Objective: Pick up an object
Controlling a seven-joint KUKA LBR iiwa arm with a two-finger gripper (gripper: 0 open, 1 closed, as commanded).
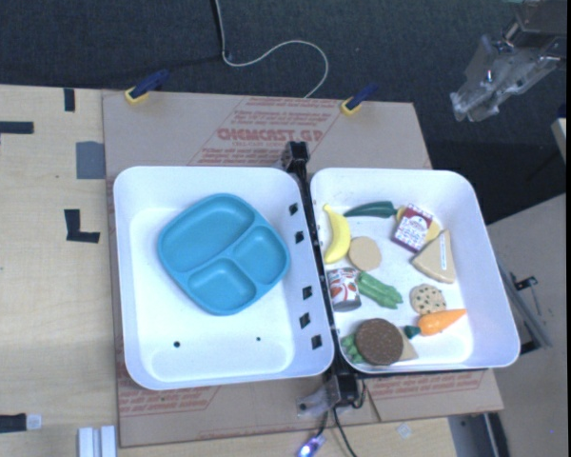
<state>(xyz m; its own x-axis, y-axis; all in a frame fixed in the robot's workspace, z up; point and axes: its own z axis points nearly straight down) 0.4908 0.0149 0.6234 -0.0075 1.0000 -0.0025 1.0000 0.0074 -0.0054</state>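
Two glossy white bins sit side by side on printed cardboard (266,136) over the pale wooden counter (38,255), dark carpet beyond. The left bin (138,350) holds a smooth blue divided plate (224,253). The right bin (485,331) holds plastic toy food: a banana (337,234) at its left edge, an orange carrot (441,322) near its front right corner. The gripper (483,84) hangs over the carpet; its state is unclear.
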